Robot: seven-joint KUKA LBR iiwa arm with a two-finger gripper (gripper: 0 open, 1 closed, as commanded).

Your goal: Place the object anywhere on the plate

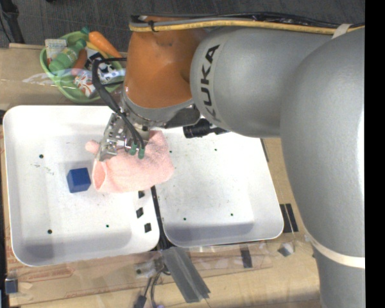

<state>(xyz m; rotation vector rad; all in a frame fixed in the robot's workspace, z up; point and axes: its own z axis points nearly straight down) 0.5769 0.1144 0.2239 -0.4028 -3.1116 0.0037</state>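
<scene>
The blue cube (79,179) lies flat on the floor of the left bin (25,236), towards its middle, free of everything around it. Just to its right lies a pink cloth (144,165), rumpled and fuzzy. One edge of the cloth comes close to the cube, though I cannot tell if the two touch. The cloth lies across the shared wall between the bins: most of it is in the left bin, and its right end hangs over into the right bin (231,191).

The jaws hang over the upper left part of the cloth, pointing down, with their green tips at or very near the fabric. The metal parts and cables crowd together there, so I cannot tell whether the jaws are spread or pressed together, or whether they pinch any cloth. They are apart from the cube.

Above them is the orange band (157,63), and then the thick grey arm (276,76), which covers the upper right of the view and part of the right bin.

Behind the left bin, on the wooden counter (13,63), a green bowl (70,94) holds a heap of small things, among them a carrot (102,43).
</scene>
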